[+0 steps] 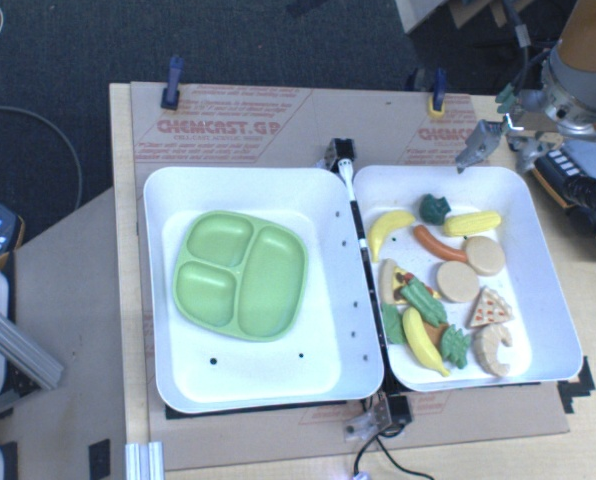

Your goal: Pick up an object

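Note:
The right bin (548,268) holds several toy foods: a yellow banana (388,231), a dark green broccoli (435,208), a yellow corn piece (472,223), an orange sausage (439,243), two tan round pieces (485,256) (456,283), a pizza slice (489,310), a second banana (423,340) and green vegetables (421,301). My gripper (481,140) hangs at the bin's far edge, above the rim and apart from all the toys. The grey arm (568,98) comes in from the upper right. Nothing hangs from the gripper.
The left bin (168,208) carries a green divided plate (242,275). A black hinge strip (356,228) runs between the bins. Blue clamps (171,81) (438,93) pin the cardboard at the back. Bench edge and cables lie on the left.

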Available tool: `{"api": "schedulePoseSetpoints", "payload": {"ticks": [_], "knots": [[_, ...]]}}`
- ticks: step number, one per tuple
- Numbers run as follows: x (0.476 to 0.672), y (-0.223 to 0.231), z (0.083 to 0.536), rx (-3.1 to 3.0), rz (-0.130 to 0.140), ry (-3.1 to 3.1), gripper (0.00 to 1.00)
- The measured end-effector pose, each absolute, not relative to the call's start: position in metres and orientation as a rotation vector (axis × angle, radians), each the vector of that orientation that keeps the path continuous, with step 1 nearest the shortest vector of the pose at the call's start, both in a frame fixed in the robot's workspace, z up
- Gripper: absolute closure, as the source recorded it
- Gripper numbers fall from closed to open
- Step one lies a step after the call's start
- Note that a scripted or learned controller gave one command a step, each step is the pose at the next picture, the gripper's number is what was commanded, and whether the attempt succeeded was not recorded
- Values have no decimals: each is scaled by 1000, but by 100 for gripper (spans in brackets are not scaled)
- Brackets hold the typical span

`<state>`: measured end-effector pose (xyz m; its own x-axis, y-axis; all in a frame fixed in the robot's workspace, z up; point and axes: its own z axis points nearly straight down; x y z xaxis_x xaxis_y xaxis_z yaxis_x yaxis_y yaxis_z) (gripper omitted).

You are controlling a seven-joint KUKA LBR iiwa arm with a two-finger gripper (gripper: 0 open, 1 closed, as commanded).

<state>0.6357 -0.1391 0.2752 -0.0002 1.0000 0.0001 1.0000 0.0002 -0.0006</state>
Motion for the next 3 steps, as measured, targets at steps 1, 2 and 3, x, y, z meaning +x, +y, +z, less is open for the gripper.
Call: {"api": "schedulePoseSetpoints", "payload": {"ticks": [1, 2, 3], "knots": [[625, -111, 102, -2211, 10, -2216, 0], [664, -118, 86, -2197, 25, -2214, 0], [649, -44, 192, -2217, -10, -2232, 0]]}}
